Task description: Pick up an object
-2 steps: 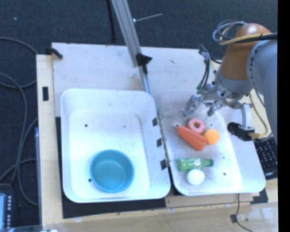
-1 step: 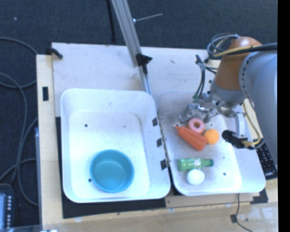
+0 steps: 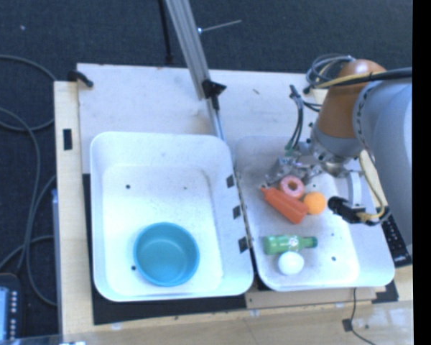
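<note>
In the right bin [image 3: 345, 264] lie an orange carrot [image 3: 284, 203], a pink ring [image 3: 293, 186], a small orange ball [image 3: 314, 203], a green bottle [image 3: 290, 244] and a white ball [image 3: 291, 263]. My gripper [image 3: 299, 165] hangs low over the bin's far part, just above the pink ring and the carrot's upper end. The arm's grey body and orange band [image 3: 345, 106] rise behind it to the right. Nothing shows between the fingers.
The left bin [image 3: 115, 157] holds a blue bowl [image 3: 166, 254] near its front. A slanted metal rail [image 3: 190, 42] runs from the top down to the gap between the bins. Cables hang by the wrist at the right.
</note>
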{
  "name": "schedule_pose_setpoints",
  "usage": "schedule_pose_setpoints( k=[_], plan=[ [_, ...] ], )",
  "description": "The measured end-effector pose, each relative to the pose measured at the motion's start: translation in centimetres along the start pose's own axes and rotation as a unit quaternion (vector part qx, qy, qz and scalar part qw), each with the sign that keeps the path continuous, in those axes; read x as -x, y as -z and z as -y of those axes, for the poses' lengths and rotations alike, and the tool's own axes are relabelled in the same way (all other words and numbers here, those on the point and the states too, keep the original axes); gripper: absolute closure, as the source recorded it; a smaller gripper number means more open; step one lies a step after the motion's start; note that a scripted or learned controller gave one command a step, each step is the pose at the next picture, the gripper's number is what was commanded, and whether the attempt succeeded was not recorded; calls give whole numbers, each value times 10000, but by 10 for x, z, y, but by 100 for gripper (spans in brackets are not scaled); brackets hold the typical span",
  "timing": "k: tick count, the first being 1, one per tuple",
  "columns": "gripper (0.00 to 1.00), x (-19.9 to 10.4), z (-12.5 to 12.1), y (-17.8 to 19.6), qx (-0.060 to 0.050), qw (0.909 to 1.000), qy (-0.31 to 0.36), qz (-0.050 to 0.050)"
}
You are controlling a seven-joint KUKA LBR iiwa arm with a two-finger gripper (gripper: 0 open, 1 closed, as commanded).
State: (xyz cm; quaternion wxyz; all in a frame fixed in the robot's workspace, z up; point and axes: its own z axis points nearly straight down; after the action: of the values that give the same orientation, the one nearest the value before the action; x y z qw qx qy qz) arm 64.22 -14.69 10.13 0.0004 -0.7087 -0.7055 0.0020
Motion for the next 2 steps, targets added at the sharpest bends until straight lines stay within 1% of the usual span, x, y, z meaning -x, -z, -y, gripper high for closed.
schedule_pose_setpoints(
  k=[1,2],
  plan=[
    [100,1,-2,14,30,10000,-4,-3],
    [100,-1,-4,82,58,10000,29,-17]
  ],
)
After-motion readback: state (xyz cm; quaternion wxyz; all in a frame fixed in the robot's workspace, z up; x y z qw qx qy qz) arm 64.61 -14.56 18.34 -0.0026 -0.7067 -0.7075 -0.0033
